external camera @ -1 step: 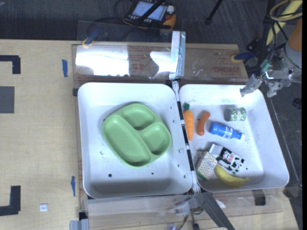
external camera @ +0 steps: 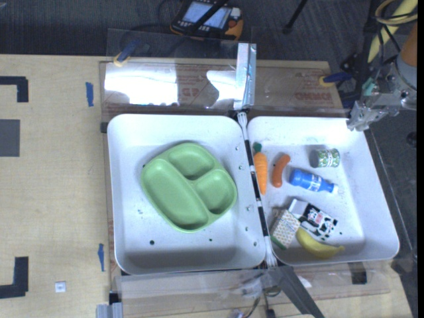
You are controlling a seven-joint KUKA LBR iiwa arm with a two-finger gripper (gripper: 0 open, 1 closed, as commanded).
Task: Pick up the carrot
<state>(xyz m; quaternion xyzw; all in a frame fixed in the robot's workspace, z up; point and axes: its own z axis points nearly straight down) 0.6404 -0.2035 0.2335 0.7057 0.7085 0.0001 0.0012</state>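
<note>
The carrot (external camera: pixel 261 171) lies in the right bin (external camera: pixel 371 197), against its left wall, green top pointing to the far side. Just right of it lies a sausage (external camera: pixel 280 169), then a blue bottle (external camera: pixel 311 181) and a small can (external camera: pixel 326 158). A banana (external camera: pixel 317 243) lies at the near side. The gripper (external camera: pixel 361 116) hangs over the bin's far right corner, well apart from the carrot; whether it is open I cannot tell. A green plate (external camera: pixel 189 185) sits in the left bin (external camera: pixel 132 230).

Left bin (external camera: pixel 126 177) holds a divided plate (external camera: pixel 189 185), roughly centred. Right bin (external camera: pixel 377 197): carrot (external camera: pixel 261 171) against the left wall, sausage (external camera: pixel 281 169) just beside it on the right, then bottle (external camera: pixel 311 181), can (external camera: pixel 326 158) behind the bottle. Banana (external camera: pixel 317 242) at front, with what might be small cartons (external camera: pixel 301 222) behind it. Gripper (external camera: pixel 364 114) over the bin's far right corner.
</note>
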